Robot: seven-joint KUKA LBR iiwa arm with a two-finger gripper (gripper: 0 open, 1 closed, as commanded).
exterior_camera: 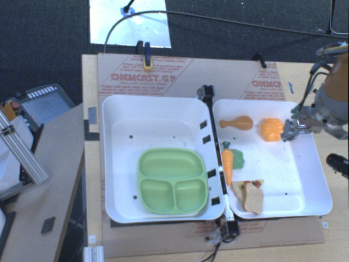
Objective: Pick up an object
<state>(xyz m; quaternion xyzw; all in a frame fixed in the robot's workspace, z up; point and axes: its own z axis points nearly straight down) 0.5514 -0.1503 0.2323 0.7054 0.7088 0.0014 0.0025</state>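
We see the rounded orange toy fruit (271,129) at the right white bin's (313,201) back, touching the grey claw (289,130) on its left; whether that claw grips it, we cannot tell.

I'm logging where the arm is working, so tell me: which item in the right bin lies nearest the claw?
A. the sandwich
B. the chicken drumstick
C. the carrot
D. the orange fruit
D: the claw sits right beside the orange fruit at the right bin's far right, while the drumstick, carrot and sandwich lie farther off.
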